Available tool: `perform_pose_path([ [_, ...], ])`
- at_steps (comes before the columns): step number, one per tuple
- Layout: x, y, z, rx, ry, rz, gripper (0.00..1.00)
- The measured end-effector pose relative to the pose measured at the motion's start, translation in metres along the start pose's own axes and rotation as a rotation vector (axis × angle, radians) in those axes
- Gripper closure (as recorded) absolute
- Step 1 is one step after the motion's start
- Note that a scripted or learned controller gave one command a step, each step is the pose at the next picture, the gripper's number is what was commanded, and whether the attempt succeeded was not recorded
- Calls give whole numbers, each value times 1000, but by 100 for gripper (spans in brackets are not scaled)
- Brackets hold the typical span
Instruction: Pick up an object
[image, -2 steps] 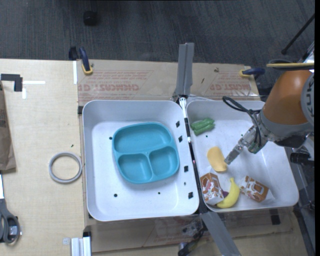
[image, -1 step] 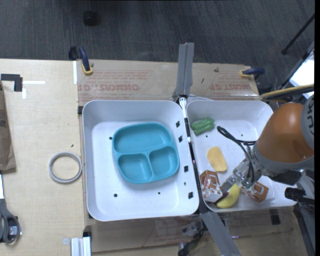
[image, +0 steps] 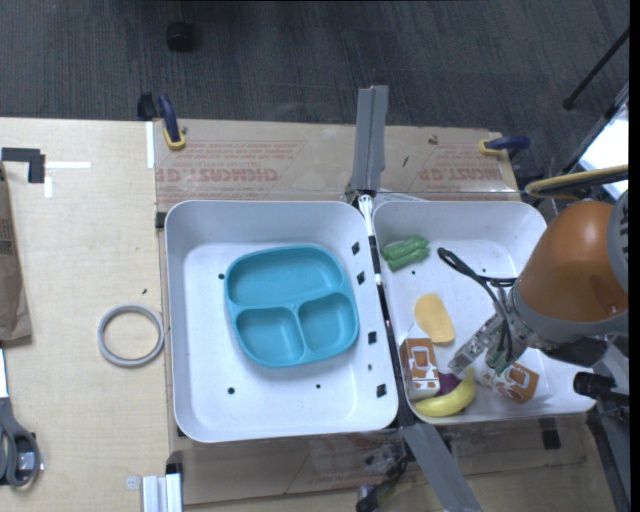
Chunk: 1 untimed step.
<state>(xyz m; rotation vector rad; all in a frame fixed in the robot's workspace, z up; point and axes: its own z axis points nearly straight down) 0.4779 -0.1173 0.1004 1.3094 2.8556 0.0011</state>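
Observation:
The right bin (image: 470, 225) holds several small objects. A green pickle-like piece (image: 405, 251) lies at its far left, with a pale yellow oval piece (image: 434, 317) nearer the middle. Along the near wall lie a banana (image: 447, 399), a brown and white packet (image: 419, 365) and a bit of purple (image: 459, 381). A second small packet (image: 516, 383) lies to the right of them. My gripper (image: 481, 353) hangs low in this bin, just above and to the right of the banana and beside the second packet. I see nothing held in it.
The left bin (image: 190, 300) holds a teal divided plate (image: 291, 304). A grey ring (image: 131, 334) lies on the bench to the left, and scissors (image: 17, 452) near the bottom left corner. A black cable (image: 470, 270) loops over the right bin. The orange wrist band (image: 575, 265) covers that bin's right side.

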Motion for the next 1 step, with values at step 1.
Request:
perform_pose_path([
  [1,-6,-5,9,1,1,46,100],
])
